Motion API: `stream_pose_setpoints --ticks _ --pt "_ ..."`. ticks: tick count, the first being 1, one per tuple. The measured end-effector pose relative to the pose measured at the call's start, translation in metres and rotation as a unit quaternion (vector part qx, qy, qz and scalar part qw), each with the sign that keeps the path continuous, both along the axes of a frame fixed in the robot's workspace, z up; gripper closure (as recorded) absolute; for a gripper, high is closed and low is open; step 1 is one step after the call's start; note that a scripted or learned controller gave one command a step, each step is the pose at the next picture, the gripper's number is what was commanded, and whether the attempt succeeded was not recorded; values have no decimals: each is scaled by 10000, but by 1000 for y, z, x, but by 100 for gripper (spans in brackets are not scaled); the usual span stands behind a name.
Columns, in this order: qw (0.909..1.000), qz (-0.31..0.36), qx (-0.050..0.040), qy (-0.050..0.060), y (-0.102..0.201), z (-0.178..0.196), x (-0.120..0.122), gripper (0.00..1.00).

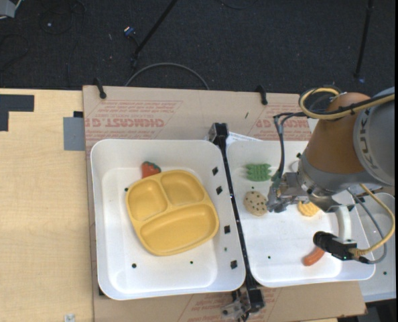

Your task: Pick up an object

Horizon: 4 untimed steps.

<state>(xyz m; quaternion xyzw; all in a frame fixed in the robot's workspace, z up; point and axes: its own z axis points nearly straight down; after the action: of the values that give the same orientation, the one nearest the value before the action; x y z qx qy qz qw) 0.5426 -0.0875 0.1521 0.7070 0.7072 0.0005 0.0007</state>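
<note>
Low over the right-hand shallow white bin (pixel 286 267), reaching in from the right: grey arm with orange band (pixel 333 136), claw (pixel 277 201) hovering just beside a round tan cookie-like piece with dark spots (pixel 256 202). Claw state impossible to tell at this slant; nothing visibly held. Nearest candidate for picking, by judgement: the cookie, lying flat on the bin floor just left of the claw. Also in the same bin: a small green ridged toy (pixel 257 172) further back, a yellow ridged piece (pixel 309 209) partly tucked under the wrist, and an orange sausage-shaped toy (pixel 311 258) near the front. In the left-hand white bin (pixel 112 260): a yellow divided plastic tray (pixel 172 210) with a red-orange toy vegetable (pixel 150 169) at its back edge.

Possible trouble from here: flat cookie hard to pinch, likely to slide toward the black centre divider (pixel 229 200) instead of lifting. Claw offset to the right, so a straight descent could miss or clip only the edge. Loose cables (pixel 370 237) near the orange toy could snag or sweep it.
</note>
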Motion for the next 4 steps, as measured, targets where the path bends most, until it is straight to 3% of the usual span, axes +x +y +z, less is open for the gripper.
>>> stream_pose_setpoints --ticks 1,2,4 --pt "10000 0 -1 -2 -7 60 3 100" --pt "10000 2 2 13 -8 76 4 100" --pt "10000 24 8 14 98 87 45 100"
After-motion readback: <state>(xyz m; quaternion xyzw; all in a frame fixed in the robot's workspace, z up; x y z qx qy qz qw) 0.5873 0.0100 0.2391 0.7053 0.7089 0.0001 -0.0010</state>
